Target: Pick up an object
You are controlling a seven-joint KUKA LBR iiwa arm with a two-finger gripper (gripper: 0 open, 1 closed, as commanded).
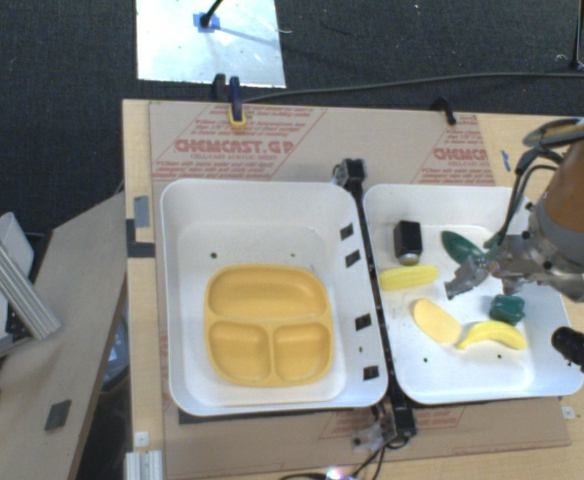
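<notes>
The two-finger gripper [469, 273] hovers open, holding nothing, near the middle of the right white bin [442, 393]. The smooth yellow plastic banana [493, 337] lying toward that bin's near right corner looks light, stiff and slippery; grip across its thick middle.

Left bin [187, 268]: holds divided tray [268, 323].
Right bin [442, 383]: holds battery [407, 241], banana [493, 336], block [507, 309].
</notes>
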